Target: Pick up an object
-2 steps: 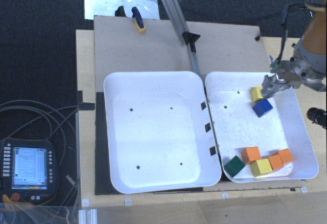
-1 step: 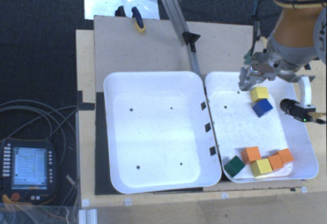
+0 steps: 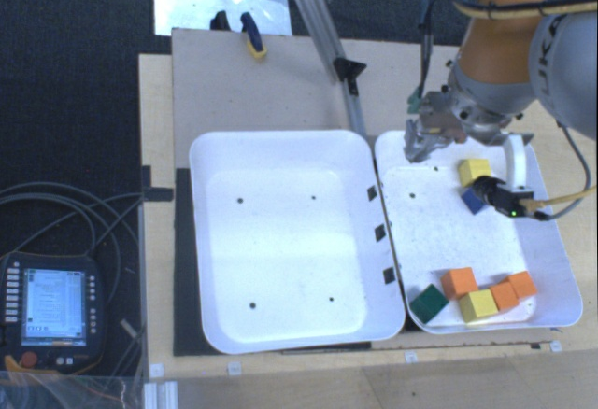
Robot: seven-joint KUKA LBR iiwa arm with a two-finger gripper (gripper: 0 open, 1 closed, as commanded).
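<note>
Gripper point(image 3: 422, 144) hovers at the right bin's point(image 3: 561, 276) eleven o'clock corner, finger state impossible to tell, yellow cube point(image 3: 474, 171) at its three o'clock.

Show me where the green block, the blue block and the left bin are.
green block point(image 3: 429, 303): camera view, its top face.
blue block point(image 3: 473, 201): camera view, its visible top.
left bin point(image 3: 201, 253): camera view, its left wall.

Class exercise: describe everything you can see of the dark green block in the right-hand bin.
The dark green block is a small cube-like piece with a matte, evenly coloured surface. It lies in the right bin, at its near left corner, turned at an angle to the bin's wall. It rests on the bin's floor, close to the rim. An orange block sits just right of it; contact between them cannot be told.
</note>
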